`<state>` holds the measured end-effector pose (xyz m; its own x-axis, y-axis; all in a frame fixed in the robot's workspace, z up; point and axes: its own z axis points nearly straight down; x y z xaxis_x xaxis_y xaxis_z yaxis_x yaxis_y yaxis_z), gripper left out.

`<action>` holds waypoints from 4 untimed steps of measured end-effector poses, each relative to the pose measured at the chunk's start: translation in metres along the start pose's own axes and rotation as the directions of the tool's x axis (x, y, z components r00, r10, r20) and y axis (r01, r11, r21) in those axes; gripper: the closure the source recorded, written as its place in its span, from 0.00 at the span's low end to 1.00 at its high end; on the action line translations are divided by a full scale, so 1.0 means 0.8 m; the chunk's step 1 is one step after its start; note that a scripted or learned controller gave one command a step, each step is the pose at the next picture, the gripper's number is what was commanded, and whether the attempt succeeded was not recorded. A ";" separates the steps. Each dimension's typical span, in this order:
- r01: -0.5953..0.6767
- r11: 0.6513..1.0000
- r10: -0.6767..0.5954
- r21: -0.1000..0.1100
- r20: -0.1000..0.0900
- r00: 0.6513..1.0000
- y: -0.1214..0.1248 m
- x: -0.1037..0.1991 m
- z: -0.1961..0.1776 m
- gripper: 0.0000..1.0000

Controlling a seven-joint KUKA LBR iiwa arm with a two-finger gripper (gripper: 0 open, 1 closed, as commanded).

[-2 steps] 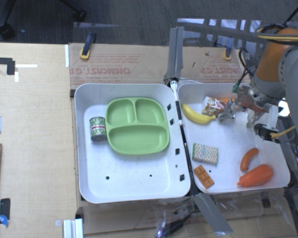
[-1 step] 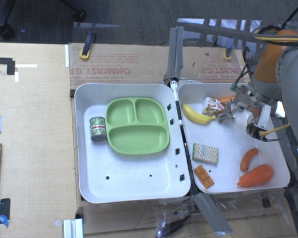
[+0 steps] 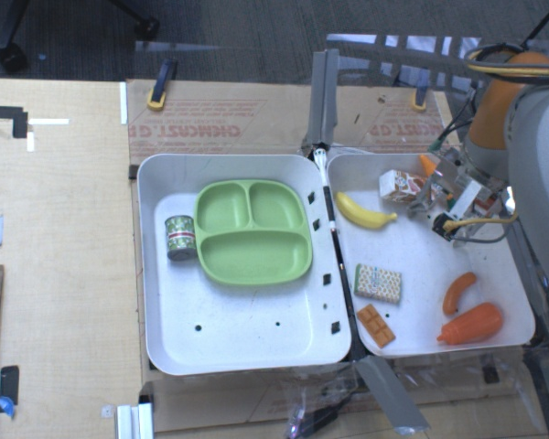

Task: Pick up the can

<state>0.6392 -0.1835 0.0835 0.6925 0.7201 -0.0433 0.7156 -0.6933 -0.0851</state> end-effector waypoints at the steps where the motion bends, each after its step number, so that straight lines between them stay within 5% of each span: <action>1: -0.231 0.973 0.231 0.006 -0.012 0.973 0.021 -0.023 -0.001 0.00; 2: -0.467 0.883 0.463 -0.053 -0.071 0.884 0.002 -0.001 -0.104 0.00; 3: -0.127 0.989 0.123 -0.080 -0.053 0.991 -0.090 0.031 -0.021 0.00; 4: -0.131 0.988 0.127 -0.078 -0.054 0.990 -0.090 0.030 -0.032 1.00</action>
<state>0.6064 -0.1170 0.1140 0.7820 0.6233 0.0000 0.6233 -0.7820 -0.0012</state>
